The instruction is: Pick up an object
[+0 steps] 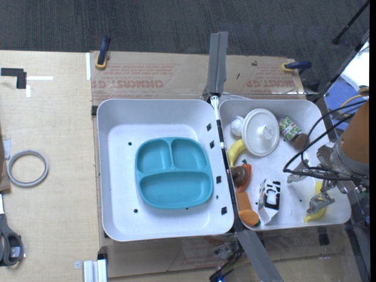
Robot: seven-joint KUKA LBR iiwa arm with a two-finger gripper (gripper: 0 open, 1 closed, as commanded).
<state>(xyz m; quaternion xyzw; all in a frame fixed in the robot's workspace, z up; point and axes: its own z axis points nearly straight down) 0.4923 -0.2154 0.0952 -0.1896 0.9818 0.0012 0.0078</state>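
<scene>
Claw low in right bin; grip state indeterminate. Yellow item just beside it; white lid well apart.

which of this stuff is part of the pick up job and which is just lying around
Job:
- gripper, over the right bin
- pickable things in that bin: white lid, banana, carrot, black and white carton, small green packet

Lying about:
- teal divided plate in the left bin
- tape roll
- scissors
- clamps
</scene>
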